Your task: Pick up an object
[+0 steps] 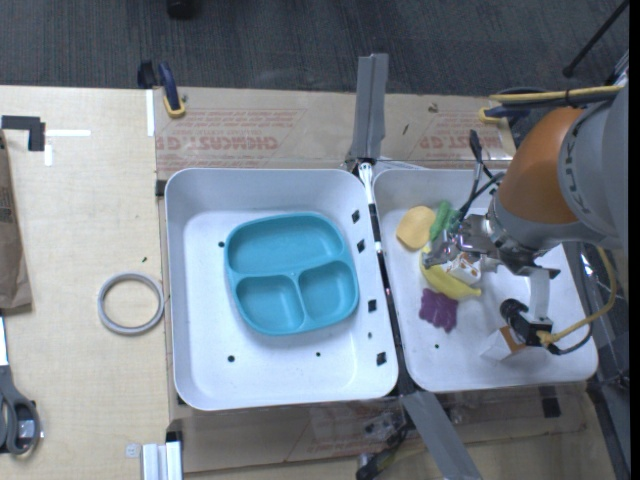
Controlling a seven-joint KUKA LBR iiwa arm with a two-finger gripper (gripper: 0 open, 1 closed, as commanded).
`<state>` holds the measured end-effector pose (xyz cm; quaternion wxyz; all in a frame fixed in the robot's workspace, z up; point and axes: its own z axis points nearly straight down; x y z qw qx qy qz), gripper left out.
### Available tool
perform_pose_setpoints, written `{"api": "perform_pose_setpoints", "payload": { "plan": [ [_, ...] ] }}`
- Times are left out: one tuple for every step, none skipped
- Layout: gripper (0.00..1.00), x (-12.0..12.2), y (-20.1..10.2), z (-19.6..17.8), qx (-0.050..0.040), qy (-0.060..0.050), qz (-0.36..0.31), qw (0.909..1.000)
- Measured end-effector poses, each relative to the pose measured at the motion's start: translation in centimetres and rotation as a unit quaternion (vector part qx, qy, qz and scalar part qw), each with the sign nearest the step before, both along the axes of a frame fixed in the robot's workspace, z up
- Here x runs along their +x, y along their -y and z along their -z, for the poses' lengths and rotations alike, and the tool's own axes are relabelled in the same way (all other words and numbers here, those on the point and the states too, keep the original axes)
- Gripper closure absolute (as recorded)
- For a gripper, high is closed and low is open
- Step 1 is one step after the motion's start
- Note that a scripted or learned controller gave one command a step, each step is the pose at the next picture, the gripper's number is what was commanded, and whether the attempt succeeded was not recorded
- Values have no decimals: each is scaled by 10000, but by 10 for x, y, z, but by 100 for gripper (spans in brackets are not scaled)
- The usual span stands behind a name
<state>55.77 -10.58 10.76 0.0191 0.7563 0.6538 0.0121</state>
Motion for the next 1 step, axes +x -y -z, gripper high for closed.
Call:
{"api": "perform_pose_setpoints", "payload": {
  "plan": [
    [0, -24, -8, 17, 70, -228, 418, 9988]
  ]
}}
